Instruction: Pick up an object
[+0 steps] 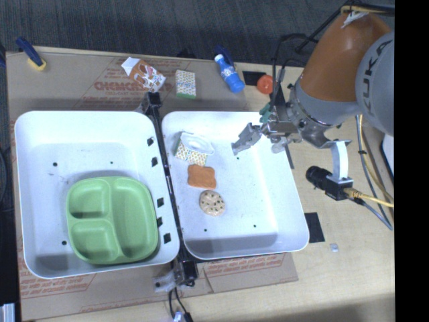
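Observation:
The right bin (281,206) holds three things on its left side: a small white and yellow carton (193,147), an orange-brown slab (202,176) and a round speckled cookie (212,202). My gripper (260,139) hangs over the bin's upper right part, to the right of the carton and apart from it. It looks open, with nothing between its fingers. The arm comes in from the right edge.
A green divided plate (110,220) lies in the left bin (40,139). Behind the bins, on the cardboard, lie a snack packet (143,74), a small green-white packet (186,83), a blue bottle (229,74) and an orange ball (265,84).

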{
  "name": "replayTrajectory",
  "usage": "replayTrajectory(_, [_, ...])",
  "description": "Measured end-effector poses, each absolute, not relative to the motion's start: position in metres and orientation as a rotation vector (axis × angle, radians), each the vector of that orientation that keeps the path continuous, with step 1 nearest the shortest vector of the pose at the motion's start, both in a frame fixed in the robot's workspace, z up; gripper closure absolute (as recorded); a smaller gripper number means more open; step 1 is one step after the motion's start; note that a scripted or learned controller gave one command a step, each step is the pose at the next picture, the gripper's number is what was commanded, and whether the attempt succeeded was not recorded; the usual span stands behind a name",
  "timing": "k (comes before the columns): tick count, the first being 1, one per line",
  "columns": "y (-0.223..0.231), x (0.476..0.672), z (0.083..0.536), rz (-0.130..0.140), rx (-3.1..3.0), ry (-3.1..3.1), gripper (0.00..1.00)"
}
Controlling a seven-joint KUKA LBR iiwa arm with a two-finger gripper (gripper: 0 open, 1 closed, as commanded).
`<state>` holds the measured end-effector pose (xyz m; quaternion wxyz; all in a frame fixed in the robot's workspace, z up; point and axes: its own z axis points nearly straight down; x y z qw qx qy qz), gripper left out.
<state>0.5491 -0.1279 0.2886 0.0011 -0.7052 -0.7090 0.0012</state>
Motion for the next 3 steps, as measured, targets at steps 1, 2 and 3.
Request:
replayTrajectory(1, [-0.156, 0.501, 0.176, 0.006, -2.211, -2.225, 0.00])
replayTrajectory(2, [-0.170, 0.475, 0.099, 0.004, -2.210, -2.224, 0.00])
replayTrajectory(3, [-0.093, 0.500, 0.091, 0.003, -2.209, -2.229, 0.00])
